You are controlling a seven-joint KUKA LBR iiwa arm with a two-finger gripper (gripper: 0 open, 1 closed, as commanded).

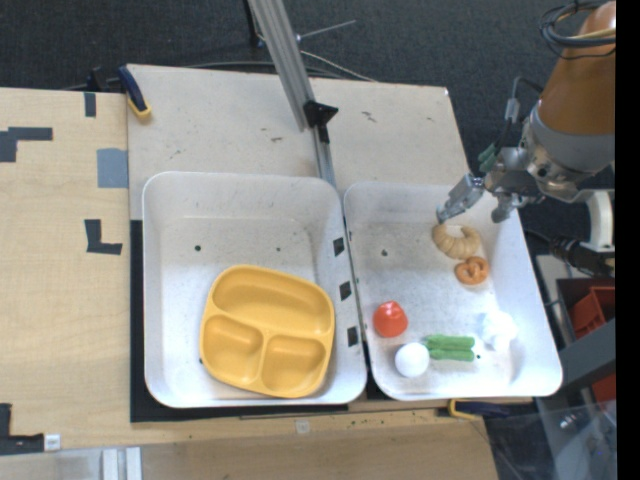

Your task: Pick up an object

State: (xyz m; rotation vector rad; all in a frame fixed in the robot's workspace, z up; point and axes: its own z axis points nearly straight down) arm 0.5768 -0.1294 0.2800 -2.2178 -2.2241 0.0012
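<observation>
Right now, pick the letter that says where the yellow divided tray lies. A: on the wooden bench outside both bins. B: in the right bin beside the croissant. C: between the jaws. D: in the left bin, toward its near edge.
D: the yellow divided tray lies flat inside the left bin, toward its near edge, while the croissant sits over in the right bin.

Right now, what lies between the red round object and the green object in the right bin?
In the camera view, a bare strip of the white bin floor separates the red round object from the green object; the white ball sits below that gap.
</observation>
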